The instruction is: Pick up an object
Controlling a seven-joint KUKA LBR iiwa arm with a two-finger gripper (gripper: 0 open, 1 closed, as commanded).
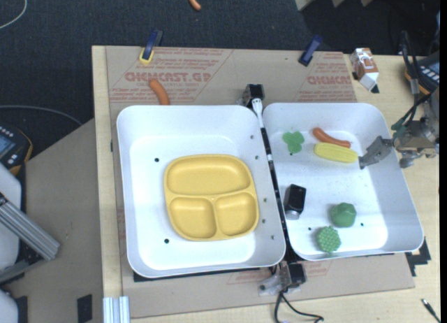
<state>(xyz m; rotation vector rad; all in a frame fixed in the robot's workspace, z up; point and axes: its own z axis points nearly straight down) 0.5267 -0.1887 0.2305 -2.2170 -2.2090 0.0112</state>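
Your gripper (380, 151) sits at the right bin's (391, 203) right rim; you cannot tell its state, and nothing shows in its hold. The nearest toy, the corn cob (335, 152), lies just left of it, touching the sausage (331, 136), so a descent there could nudge both or clip the rim. The brown board (209, 70) reads roughly "CHEMCAST GP" in red.
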